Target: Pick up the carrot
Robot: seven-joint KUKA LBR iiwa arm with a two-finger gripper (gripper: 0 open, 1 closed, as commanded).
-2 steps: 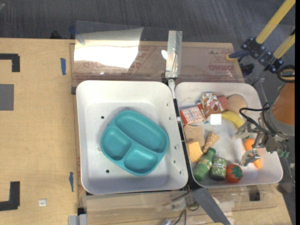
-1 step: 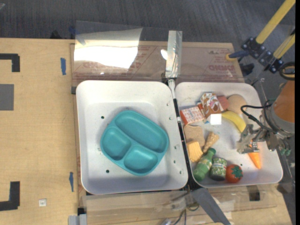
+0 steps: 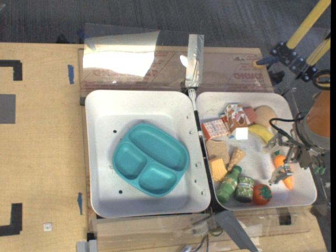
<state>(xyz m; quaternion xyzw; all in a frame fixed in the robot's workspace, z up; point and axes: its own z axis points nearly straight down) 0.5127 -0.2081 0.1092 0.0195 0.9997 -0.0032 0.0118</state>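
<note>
Gripper (image 3: 284,168) low in right bin (image 3: 302,196) — carrot (image 3: 283,172) between fingers, teal tray (image 3: 151,159) left.

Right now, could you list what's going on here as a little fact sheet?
left bin: holds a teal divided plate
right bin: toy food, including a banana, a tomato and a green bottle
carrot: orange, near the right bin's right wall
gripper: down in the right bin, at the carrot
grasp: cannot tell
</note>
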